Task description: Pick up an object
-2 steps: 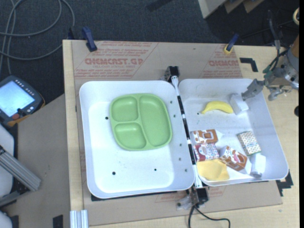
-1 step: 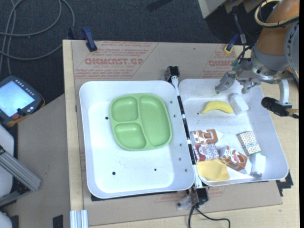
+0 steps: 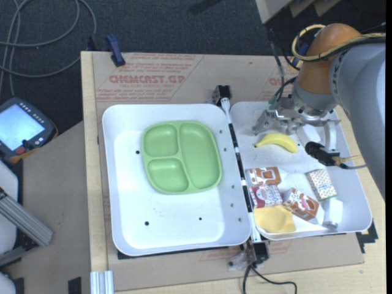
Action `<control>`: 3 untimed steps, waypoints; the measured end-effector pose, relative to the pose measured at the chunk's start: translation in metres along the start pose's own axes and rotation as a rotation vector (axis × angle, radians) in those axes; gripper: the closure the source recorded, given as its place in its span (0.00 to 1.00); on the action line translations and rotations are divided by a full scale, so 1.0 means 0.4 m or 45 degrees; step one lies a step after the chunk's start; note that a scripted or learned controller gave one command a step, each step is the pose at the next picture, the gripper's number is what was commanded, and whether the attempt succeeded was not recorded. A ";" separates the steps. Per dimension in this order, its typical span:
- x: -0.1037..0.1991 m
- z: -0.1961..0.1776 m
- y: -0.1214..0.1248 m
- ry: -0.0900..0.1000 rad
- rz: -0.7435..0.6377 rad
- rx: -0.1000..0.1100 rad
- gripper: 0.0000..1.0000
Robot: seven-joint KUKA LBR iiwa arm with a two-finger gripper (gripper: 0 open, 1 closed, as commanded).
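Note:
My gripper point(image 3: 295, 120) hangs over the back of the right bin point(image 3: 362, 208), just above and behind a yellow banana point(image 3: 277, 141). Nothing shows held in it. Nearer the front of that bin lie a red and white packet point(image 3: 264, 176), a second packet point(image 3: 265, 195) below it, a brown and red packet point(image 3: 304, 204), a pale checkered packet point(image 3: 321, 184) and a soft yellow object point(image 3: 274, 220). The grey arm with its orange band point(image 3: 327, 41) comes in from the upper right.
A green divided plate point(image 3: 182, 157) lies in the left bin point(image 3: 117, 164). A blue clamp point(image 3: 114, 49) sits at the bench's back left corner. A handheld screen point(image 3: 21, 127) and cables lie on the floor to the left.

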State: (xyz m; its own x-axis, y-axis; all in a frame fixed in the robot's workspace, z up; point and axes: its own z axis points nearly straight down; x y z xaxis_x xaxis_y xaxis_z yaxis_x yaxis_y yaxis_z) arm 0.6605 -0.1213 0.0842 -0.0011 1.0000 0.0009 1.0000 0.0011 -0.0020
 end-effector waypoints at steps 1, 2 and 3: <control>0.029 -0.001 -0.054 0.000 0.001 0.000 0.00; 0.030 -0.027 -0.053 -0.001 0.001 -0.003 1.00; 0.030 -0.026 -0.053 -0.001 0.001 -0.002 0.00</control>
State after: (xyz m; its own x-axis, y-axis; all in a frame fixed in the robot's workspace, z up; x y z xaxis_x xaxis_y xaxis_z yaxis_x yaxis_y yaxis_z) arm 0.6393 -0.1092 0.0948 -0.0005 1.0000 0.0003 1.0000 0.0005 -0.0003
